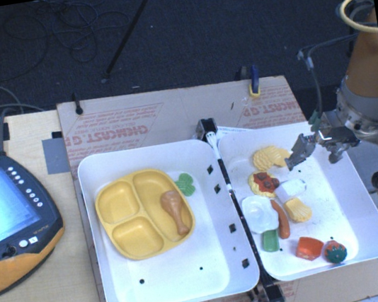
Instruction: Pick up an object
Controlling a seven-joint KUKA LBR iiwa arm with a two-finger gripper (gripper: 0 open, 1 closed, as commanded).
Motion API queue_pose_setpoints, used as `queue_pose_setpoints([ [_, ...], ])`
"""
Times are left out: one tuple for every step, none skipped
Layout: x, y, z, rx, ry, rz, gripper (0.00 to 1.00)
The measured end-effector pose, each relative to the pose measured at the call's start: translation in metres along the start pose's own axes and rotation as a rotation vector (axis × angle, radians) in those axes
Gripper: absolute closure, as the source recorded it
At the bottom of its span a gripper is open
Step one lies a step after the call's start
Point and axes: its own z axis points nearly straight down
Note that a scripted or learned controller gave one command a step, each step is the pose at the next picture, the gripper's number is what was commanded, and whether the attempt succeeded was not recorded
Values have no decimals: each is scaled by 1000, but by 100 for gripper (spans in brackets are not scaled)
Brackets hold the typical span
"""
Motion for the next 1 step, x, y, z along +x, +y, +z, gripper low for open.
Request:
queue_pose_setpoints([
  [-1,0,-10,2,1,0,100],
])
